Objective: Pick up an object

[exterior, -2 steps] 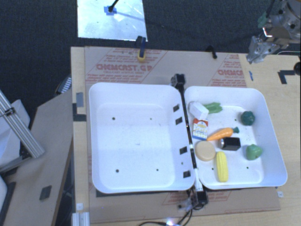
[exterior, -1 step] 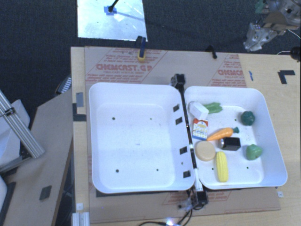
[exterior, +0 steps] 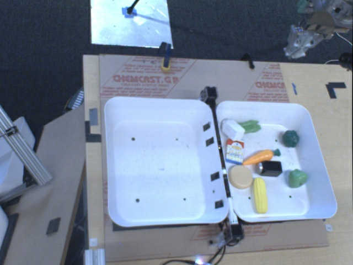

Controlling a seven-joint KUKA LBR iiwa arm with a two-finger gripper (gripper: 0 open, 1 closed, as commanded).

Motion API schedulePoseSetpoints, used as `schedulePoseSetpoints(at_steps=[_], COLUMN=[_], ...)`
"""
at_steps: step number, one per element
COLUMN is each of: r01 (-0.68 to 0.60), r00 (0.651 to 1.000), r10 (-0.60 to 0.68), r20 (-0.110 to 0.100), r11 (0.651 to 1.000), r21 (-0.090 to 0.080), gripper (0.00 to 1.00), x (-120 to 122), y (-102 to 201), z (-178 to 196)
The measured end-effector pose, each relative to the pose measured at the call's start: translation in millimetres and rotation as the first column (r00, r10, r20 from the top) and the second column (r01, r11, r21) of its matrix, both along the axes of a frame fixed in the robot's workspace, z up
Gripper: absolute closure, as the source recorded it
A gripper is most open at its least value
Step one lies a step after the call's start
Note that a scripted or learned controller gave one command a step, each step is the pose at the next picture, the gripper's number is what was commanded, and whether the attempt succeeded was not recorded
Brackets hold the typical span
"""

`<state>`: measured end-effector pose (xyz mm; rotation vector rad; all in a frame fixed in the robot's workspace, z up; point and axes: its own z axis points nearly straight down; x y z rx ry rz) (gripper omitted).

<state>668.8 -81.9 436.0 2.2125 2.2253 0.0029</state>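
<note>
Bins are sitting side by side on the bench, and we are taking the black hinge strip (exterior: pixel 216 148) between them as our landmark. Left of that strip, we are seeing the left shallow white plastic bin (exterior: pixel 118 203) showing its bare floor. Right of the strip, the right shallow white plastic bin (exterior: pixel 325 195) is holding every object. Just beside the strip, a small white block (exterior: pixel 233 130) is touching a green leafy toy vegetable (exterior: pixel 250 126). Below them a red-and-white printed carton (exterior: pixel 234 150) is lying flat, with a tan round disc (exterior: pixel 240 177) below it. An orange toy carrot (exterior: pixel 260 157) is lying tilted above a small black box (exterior: pixel 270 168), and a yellow toy corn cob (exterior: pixel 260 195) is lying near the front wall. Farther from the strip, a dark green round toy (exterior: pixel 290 138) and a light green toy pepper (exterior: pixel 298 178) are resting apart. The gripper (exterior: pixel 300 40) is hanging well beyond the bench's far right corner; we cannot tell how it stands.
</note>
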Motion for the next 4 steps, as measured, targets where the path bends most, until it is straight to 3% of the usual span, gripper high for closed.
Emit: schedulePoseSetpoints(at_steps=[4], r01=[0.001], r00=[1.0], r10=[-0.001], r20=[0.0], r11=[1.0], r21=[0.0], gripper=[1.0], x=[-2.1], y=[13.8], z=[41.5])
